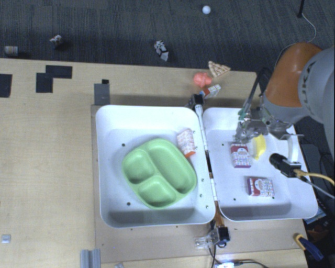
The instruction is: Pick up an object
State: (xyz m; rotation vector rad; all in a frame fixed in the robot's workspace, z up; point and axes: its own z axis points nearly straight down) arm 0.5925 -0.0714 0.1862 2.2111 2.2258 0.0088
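two shallow white bins side by side on a pale wooden worktop (47,172), seen from above at a slant. in the left bin (112,131), a green divided plate (158,171) with three compartments, lying flat near the middle; just beside its far right rim, a small white tube with an orange cap (186,142), tilted, cap towards the near side. in the right bin (298,201), a small red and white carton (240,155) lying flat left of centre, a yellow piece (258,146) just to its right, and a second red and white packet (260,186) nearer, well apart from the first. grey arm with orange band (287,78) reaching in from the right, wrist over the far part of the right bin. pincer (248,133) hanging above the far end of the carton and the yellow piece, close to both; cannot tell whether open or closed, nor whether anything sits in it. black cylindrical part (281,164) with a yellow cable jutting in over the right bin's right side. beyond the bins on the worktop's far edge, a pink lump (202,79), a tan wedge-shaped piece (218,68) and a small red and white item (212,91). further off on dark carpet, a small white ball (206,9) and a few scattered bits.
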